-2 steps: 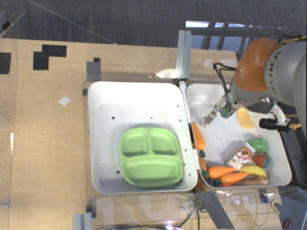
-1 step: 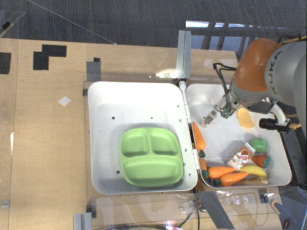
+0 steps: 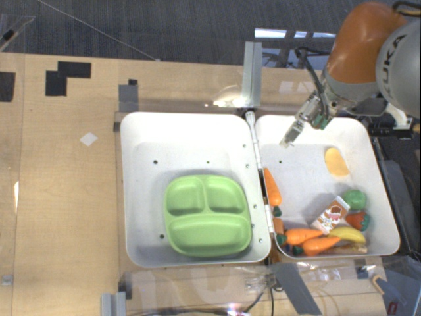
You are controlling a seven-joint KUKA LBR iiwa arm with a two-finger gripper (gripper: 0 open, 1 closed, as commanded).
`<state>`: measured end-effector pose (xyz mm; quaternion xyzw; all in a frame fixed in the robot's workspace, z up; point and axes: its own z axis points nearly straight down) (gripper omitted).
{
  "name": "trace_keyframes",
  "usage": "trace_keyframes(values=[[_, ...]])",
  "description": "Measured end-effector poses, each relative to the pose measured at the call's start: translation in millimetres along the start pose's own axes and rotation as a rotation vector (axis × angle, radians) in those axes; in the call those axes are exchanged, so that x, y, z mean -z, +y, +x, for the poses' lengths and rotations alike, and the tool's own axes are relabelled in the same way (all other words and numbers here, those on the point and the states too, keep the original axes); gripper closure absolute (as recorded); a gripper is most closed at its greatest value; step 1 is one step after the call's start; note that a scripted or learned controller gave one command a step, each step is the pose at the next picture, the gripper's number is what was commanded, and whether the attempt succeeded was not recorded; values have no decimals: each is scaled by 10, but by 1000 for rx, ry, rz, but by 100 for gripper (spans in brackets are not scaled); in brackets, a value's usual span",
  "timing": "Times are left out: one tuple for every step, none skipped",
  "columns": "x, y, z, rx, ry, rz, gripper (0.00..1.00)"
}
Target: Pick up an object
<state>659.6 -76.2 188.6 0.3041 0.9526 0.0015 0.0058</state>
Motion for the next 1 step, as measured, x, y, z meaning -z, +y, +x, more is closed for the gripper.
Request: trace_keyframes(values=[[131,25,-13,5,-8,-5,100]])
